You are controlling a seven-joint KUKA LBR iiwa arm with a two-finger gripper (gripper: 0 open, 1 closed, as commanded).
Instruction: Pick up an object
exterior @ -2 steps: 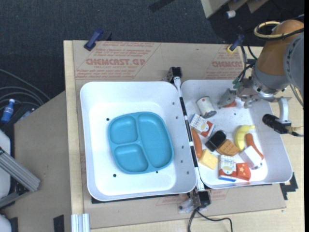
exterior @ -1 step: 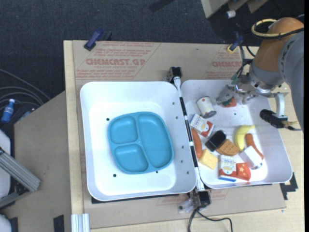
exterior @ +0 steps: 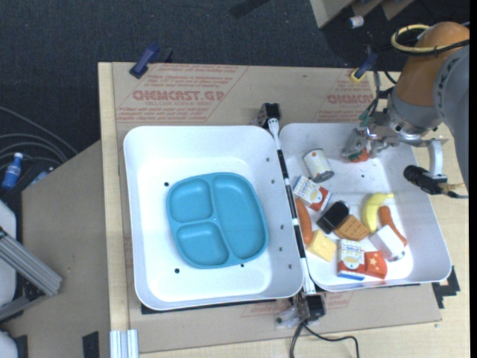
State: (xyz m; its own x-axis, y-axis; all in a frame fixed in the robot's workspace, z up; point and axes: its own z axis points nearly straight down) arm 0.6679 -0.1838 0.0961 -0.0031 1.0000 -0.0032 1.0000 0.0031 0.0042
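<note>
Objects lie loose on the floor of the right bin (exterior: 421, 263): a small can (exterior: 318, 164) on its side near the far left, a black block (exterior: 332, 216) at centre, a banana (exterior: 375, 209) to its right, a cheese wedge (exterior: 323, 247) and a red carton (exterior: 364, 262) toward the near edge. The gripper (exterior: 361, 146) hangs over the bin's far end, apart from the can; its grasp cannot be judged. The arm (exterior: 425, 80) enters from the right. The left bin (exterior: 141, 200) holds a blue divided plate (exterior: 216, 218).
</note>
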